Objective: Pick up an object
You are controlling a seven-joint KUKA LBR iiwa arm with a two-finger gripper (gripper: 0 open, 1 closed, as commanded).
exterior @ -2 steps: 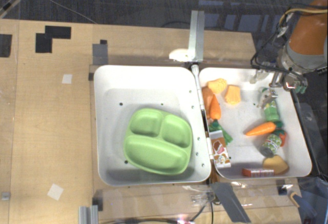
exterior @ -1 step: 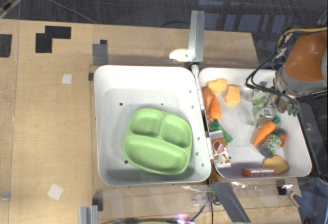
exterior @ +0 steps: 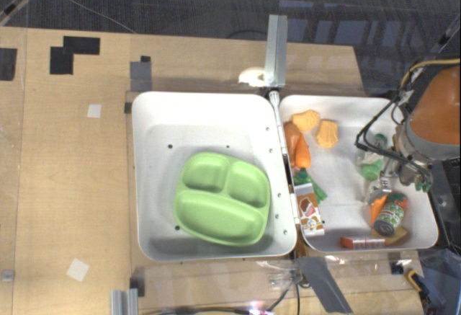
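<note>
Two white bins are sitting side by side on a wooden bench (exterior: pixel 65 184). The left bin (exterior: pixel 151 126) is holding one green tray (exterior: pixel 222 198) with three compartments. The right bin (exterior: pixel 338 103) is carrying a jumble of toy food: two yellow-orange pieces (exterior: pixel 317 127) at the far end, one carrot (exterior: pixel 297 146) lying along the left wall, one small carton (exterior: pixel 310 214) with print too small to read, one red bar (exterior: pixel 364 242) along the near wall, and one can (exterior: pixel 390 215) with a red and green label, also unreadable. The arm (exterior: pixel 436 115) is reaching in from the right, its pincer (exterior: pixel 385 184) hanging just above the can and a green scrap (exterior: pixel 371 169); whether it is open or closed is not clear.
</note>
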